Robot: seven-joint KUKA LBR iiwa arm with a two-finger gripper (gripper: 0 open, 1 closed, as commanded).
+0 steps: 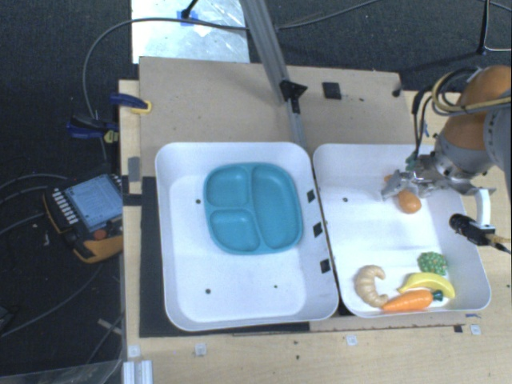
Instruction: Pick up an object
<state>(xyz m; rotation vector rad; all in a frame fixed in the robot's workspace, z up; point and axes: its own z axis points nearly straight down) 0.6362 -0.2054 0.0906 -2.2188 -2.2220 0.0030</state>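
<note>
The right bin point(352, 214) holds several toy foods. A small orange ball point(409, 203) lies near its far right side. My gripper point(411, 179) hangs low directly over the ball's far edge, touching or nearly touching it; the wrist hides the contact. Along the near edge lie a tan croissant point(370, 285), an orange carrot point(408, 301), a yellow banana point(430, 285) and a green broccoli piece point(432, 262).
A blue divided plate point(254, 207) lies in the left bin point(180, 238). A grey pole point(268, 42) slants over the bench's far side. Cables and a handheld unit point(86, 206) sit on the floor at the left.
</note>
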